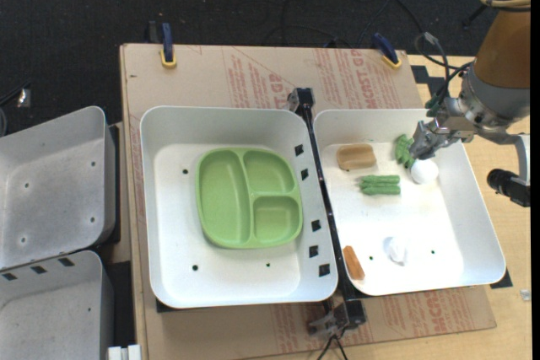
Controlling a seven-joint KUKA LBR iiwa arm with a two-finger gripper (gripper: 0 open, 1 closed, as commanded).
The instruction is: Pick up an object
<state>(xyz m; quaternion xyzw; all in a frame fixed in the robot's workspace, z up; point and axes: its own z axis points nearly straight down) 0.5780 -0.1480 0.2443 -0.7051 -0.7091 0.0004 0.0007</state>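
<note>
The right bin point(472, 206) holds several small items. A tan bread-like slab point(356, 156) lies at its back left, with a green bean bundle point(380, 185) just in front of it. A small green piece point(403, 150) and a white ball point(424, 172) sit at the back right. A white crumpled piece point(395, 249) and an orange sausage-shaped piece point(353, 263) lie toward the front. My gripper point(421, 142) hangs low over the back right of this bin, right beside the green piece and just above the white ball.
The left bin point(164, 181) holds a light green divided plate point(251, 198). A black divider point(316, 190) runs between the two bins. White trays point(51, 181) lie off the bench to the left. Clamps and cables sit along the back edge.
</note>
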